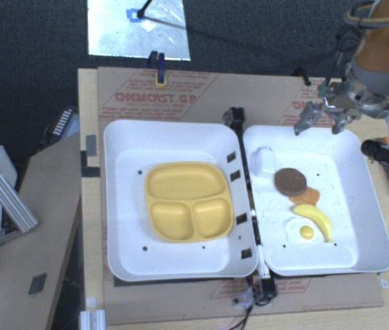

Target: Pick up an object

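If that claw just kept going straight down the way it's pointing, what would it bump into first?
Probably the right bin's far rim or bare floor just inside it. The gripper hangs open above that edge; the brown patty lies farther in. Depth is uncertain.

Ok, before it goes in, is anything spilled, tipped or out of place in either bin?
Nothing stands out. The yellow three-compartment plastic tray lies flat in the left bin; the brown round patty, yellow banana and fried egg lie clustered in the right bin.

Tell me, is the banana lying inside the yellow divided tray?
No, the banana lies in the right bin, apart from the yellow tray in the left bin.
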You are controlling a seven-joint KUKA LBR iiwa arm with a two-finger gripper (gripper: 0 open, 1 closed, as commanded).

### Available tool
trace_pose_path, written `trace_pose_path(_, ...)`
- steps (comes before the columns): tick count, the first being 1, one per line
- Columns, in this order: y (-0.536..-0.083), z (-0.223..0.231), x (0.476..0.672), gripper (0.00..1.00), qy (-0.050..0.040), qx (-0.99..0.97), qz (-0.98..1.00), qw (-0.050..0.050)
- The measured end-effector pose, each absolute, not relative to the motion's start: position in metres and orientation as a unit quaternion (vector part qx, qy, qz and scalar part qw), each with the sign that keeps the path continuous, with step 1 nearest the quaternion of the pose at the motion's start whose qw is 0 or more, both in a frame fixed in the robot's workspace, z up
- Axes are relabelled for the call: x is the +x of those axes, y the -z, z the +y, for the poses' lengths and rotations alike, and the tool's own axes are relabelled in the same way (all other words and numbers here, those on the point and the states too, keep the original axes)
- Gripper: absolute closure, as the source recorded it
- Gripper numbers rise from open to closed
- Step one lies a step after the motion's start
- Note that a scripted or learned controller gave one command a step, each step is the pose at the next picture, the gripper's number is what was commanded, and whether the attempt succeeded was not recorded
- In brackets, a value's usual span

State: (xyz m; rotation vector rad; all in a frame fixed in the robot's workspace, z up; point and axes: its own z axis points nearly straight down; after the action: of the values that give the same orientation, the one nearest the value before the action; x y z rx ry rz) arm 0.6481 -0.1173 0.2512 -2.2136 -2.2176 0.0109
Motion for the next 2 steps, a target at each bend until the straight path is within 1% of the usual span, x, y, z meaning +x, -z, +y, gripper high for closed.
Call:
trace_pose_path(1,-0.259,-0.117,0.650,0.00,0.0004,-0.706,-0.708,0.000)
trace_pose_path(2,-0.202,-0.124,0.646,0.00,-0.0005,-0.707,-0.708,0.000)
